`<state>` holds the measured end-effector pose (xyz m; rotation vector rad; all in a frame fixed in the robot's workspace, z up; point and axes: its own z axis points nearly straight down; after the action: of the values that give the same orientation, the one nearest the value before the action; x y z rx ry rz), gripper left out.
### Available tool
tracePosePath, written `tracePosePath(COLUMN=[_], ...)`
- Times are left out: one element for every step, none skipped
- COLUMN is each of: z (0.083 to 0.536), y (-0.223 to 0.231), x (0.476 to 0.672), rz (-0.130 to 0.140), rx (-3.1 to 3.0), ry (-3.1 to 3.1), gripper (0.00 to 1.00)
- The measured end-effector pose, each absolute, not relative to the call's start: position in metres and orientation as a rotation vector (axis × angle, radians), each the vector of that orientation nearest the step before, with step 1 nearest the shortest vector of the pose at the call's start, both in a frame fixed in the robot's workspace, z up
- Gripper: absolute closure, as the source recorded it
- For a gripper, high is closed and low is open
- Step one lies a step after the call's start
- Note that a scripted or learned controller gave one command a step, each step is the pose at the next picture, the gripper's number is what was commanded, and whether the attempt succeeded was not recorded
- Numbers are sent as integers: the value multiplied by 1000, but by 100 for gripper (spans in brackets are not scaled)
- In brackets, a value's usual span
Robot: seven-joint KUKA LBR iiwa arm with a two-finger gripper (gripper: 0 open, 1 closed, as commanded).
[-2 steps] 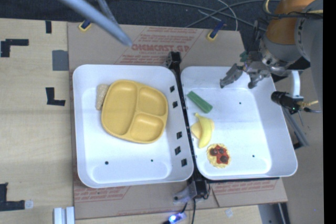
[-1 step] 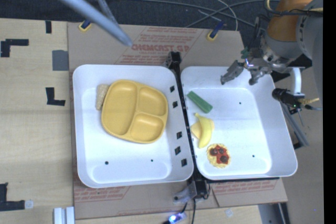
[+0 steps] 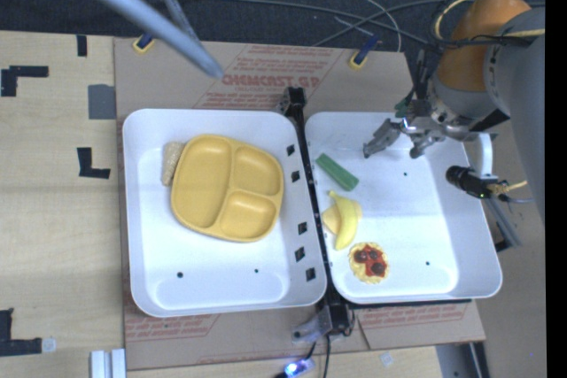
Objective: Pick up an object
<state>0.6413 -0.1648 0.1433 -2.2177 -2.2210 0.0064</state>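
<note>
Bench (image 3: 53, 190): pale wood, black angular marks. Cardboard sheet (image 3: 266, 71) under both bins, red print, partly legible as "CHEMCAST GP". Black cables behind, against dark floor.
Left bin (image 3: 146, 217): yellow divided plate (image 3: 228, 188); tan sponge (image 3: 170, 162) touching its left edge.
Right bin (image 3: 443, 226): green block (image 3: 337, 172) near the divider; banana (image 3: 343, 219) just below it; small pizza toy (image 3: 369, 262) near the front.
Gripper (image 3: 394, 143): over right bin's rear, fingers spread apart, nothing between them, well apart from the objects.

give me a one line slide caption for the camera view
Open gripper hovers over the right bin holding a green block, bananas and a small pizza; yellow tray in left bin.
</note>
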Motion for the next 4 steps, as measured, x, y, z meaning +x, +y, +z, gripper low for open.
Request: tracePosePath(z=[89,103,165,218], y=[-164,-163,-161,-160], x=[640,641,641,642], rz=[7,4,-2,-2], rx=[-2216,-2217,-2221,-2222], ry=[-2221,-2225,-2224,-2226], gripper=[0,100,100,100])
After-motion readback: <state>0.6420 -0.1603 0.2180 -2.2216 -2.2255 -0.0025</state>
